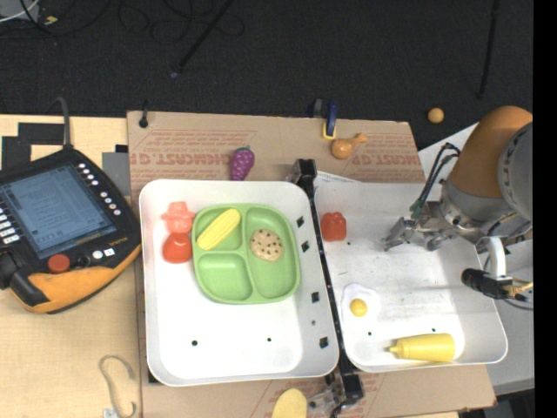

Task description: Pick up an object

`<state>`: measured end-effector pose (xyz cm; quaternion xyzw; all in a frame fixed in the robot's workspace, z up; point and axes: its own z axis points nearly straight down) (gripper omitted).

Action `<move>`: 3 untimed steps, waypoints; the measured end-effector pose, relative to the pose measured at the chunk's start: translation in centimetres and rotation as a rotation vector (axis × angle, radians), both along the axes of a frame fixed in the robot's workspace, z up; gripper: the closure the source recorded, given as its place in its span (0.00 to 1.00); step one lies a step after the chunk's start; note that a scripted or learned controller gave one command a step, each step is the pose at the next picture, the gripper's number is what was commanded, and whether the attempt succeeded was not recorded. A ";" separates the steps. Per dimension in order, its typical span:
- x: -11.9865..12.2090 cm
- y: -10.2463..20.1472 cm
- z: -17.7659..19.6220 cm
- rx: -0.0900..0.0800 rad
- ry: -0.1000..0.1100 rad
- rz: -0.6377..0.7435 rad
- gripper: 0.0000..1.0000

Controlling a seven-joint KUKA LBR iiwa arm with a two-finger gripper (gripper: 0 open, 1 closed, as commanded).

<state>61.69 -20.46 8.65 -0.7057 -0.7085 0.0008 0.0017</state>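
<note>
The right bin (pixel 470 273) holds a red toy (pixel 333 226) near its left wall, a fried egg (pixel 359 305) and a yellow mustard bottle (pixel 424 347) at the front. My gripper (pixel 415 238) hangs low over that bin's back middle, with its fingers spread open and nothing between them. It is well right of the red toy. In the left bin (pixel 165 320) a green divided plate (pixel 235 281) carries a corn cob (pixel 217 227) and a cookie (pixel 266 245). A red-orange figure (pixel 177 232) stands beside the plate.
Purple grapes (pixel 242 161) and an orange pear (pixel 346 144) lie on the cardboard behind the bins, with an orange ball (pixel 435 115) farther back. A teach pendant (pixel 61 225) rests at the left. A yellow item (pixel 290 403) sits in front of the bins.
</note>
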 end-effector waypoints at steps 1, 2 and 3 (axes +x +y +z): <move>0.0 -0.1 1.2 0.000 -0.002 -0.001 1.00; 0.0 -0.7 5.6 -0.002 -0.006 -0.007 1.00; -0.5 -0.8 10.0 -0.002 -0.006 -0.010 1.00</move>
